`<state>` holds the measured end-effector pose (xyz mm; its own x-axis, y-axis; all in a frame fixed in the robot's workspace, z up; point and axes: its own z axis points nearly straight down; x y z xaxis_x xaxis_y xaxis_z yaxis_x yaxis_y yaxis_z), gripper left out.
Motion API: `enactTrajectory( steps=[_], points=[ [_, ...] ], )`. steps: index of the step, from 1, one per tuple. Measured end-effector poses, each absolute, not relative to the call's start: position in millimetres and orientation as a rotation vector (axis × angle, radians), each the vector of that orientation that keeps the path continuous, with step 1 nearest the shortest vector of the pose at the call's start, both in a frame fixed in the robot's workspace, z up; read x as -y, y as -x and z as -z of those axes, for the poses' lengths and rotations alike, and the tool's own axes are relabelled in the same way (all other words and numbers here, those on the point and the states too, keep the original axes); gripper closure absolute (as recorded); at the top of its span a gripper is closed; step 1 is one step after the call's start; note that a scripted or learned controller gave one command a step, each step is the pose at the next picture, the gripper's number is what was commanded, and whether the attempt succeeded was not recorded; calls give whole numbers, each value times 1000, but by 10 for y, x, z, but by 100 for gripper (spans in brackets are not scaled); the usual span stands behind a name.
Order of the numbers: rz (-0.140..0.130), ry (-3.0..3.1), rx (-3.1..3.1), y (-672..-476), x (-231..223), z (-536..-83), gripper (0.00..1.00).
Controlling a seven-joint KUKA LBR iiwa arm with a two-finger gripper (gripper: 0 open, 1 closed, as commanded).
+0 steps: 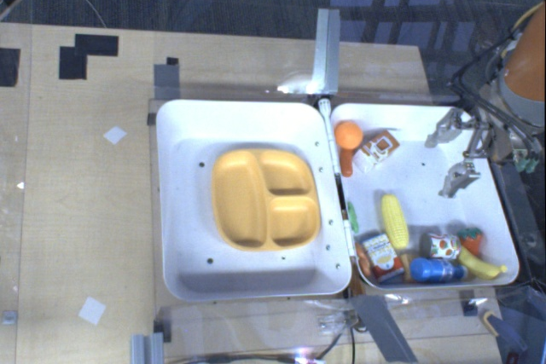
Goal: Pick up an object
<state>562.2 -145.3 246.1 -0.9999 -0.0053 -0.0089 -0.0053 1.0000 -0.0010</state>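
Observation:
My gripper [452, 156] hangs over the right part of the right bin [426, 209], its two fingers spread wide with nothing between them. Left of it lie an orange carrot [347, 140] and a small white carton [378, 147]. A yellow corn cob [393, 221] lies below and to the left of the gripper. Along the bin's near edge sit a red packet [380, 256], a blue bottle [436, 270], a small white box [444, 246], a banana [479, 267] and a strawberry [472, 239].
The left bin [183, 209] holds a yellow divided plate [264, 198]. A metal post [328, 55] stands behind the seam between the bins. Bare bin floor lies under the gripper.

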Motion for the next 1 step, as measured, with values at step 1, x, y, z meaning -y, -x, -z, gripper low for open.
enactTrajectory(
  steps=[1],
  points=[
    [0,-652,-3070,-5638,2060,-1621,0]
  ],
)
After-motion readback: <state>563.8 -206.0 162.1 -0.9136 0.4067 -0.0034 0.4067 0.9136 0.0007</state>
